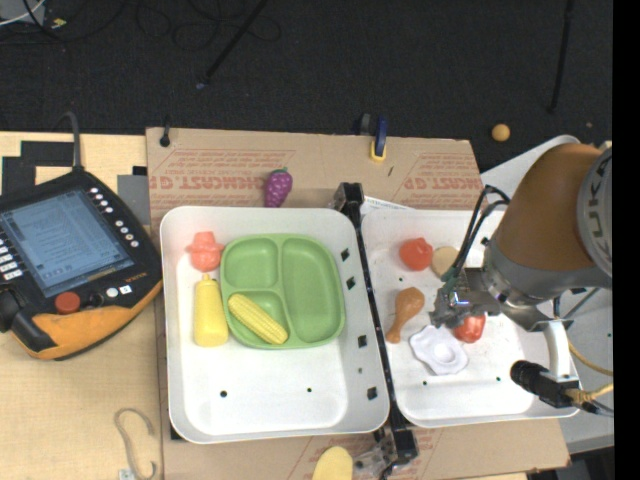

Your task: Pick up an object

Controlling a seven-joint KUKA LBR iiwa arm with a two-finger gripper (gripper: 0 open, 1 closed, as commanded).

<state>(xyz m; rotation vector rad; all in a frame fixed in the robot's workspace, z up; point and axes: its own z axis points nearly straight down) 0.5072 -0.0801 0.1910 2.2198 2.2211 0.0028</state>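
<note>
— Where does the arm stand?

— The end effector (458,313) is low in the right bin (500,393), over a small red piece (470,327) that lies against a white fried-egg toy (440,351). Whether its fingers are spread or pressed together cannot be told; the wrist hides them.

— So what could spoil the pick?

— Crowding, most likely. The drumstick (405,311) lies just beside, and the egg touches the red piece. A closing grip could catch the thin egg's edge, or nudge the red piece aside so that nothing lifts.

— Anything else?

— The red tomato (416,254) and a pale round piece (446,260) sit near the far wall, well apart from the left bin (190,388) with its green tray (325,313); a sideways sweep might scatter them.
</note>
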